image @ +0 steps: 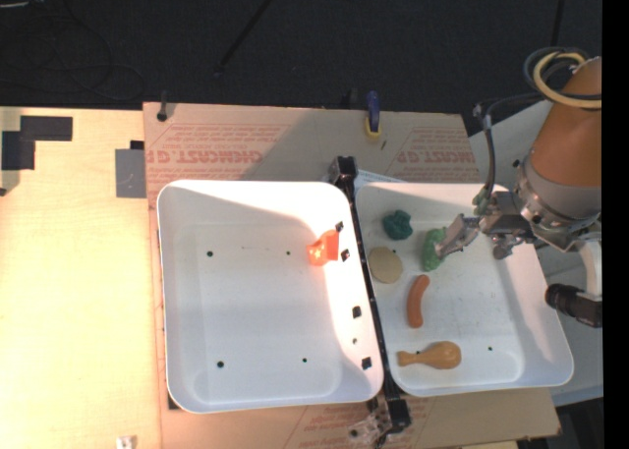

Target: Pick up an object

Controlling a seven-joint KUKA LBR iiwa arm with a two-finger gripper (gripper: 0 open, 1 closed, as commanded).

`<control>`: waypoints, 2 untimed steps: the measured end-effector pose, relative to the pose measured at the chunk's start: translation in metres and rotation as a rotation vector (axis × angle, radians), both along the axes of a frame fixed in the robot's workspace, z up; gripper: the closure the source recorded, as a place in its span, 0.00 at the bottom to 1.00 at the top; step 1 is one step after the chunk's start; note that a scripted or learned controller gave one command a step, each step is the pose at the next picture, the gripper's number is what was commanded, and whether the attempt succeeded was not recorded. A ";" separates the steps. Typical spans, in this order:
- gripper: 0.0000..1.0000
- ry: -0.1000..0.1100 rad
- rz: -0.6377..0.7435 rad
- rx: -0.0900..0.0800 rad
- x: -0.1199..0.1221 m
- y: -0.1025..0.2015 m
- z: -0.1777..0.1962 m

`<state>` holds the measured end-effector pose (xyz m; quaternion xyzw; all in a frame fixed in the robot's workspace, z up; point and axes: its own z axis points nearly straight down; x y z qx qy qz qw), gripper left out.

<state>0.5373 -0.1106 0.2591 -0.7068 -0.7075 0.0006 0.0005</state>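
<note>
Hovering at the right bin (550, 364), we bring our gripper (454, 239) beside the green object (433, 249); finger state we cannot tell. Next, a centred descent seems needed.

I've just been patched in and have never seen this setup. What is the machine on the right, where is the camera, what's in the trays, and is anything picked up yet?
One camera looks down at a slant from above the bench. The grey arm with the orange band reaches in from the right; its gripper is low over the right bin, right beside a light green object. No object is visibly between its fingers. That bin also has a dark green lump, a tan disc, a red sausage shape and a tan drumstick shape. The left bin has a small orange object.
</note>
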 end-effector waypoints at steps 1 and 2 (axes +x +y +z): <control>0.00 0.011 -0.003 0.004 -0.039 0.030 -0.070; 0.00 -0.003 -0.003 -0.001 -0.061 -0.007 0.019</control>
